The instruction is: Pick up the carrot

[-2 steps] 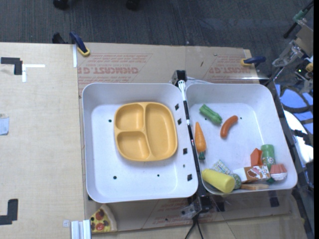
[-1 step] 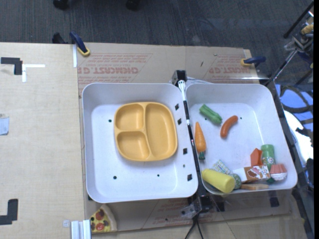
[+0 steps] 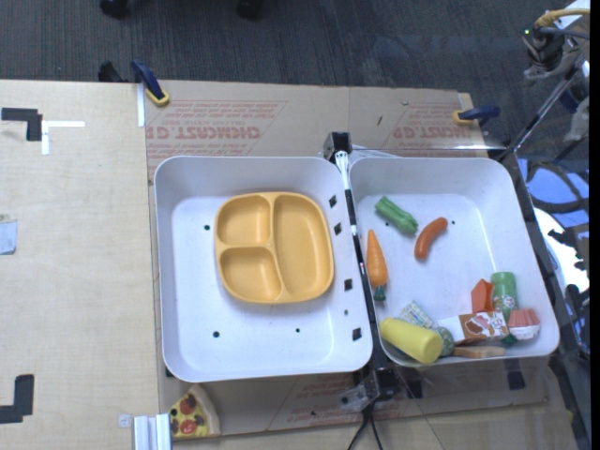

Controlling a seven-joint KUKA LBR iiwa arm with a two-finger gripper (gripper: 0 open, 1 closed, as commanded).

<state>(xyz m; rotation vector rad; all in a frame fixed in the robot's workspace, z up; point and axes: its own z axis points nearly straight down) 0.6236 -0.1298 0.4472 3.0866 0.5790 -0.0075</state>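
Filling the left bin (image 3: 178, 279) is a yellow divided plate (image 3: 275, 247). Smaller, the carrot (image 3: 376, 262) lies in the right bin (image 3: 469, 181) against its left wall, leafy end nearest the camera, with a green vegetable (image 3: 397, 216) and a sausage (image 3: 430, 237) nearby.

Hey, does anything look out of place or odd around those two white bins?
One thing: a toy pizza slice lies outside the bins, on the bench past the left bin's near corner. The carrot lies in the right bin, along its left wall.
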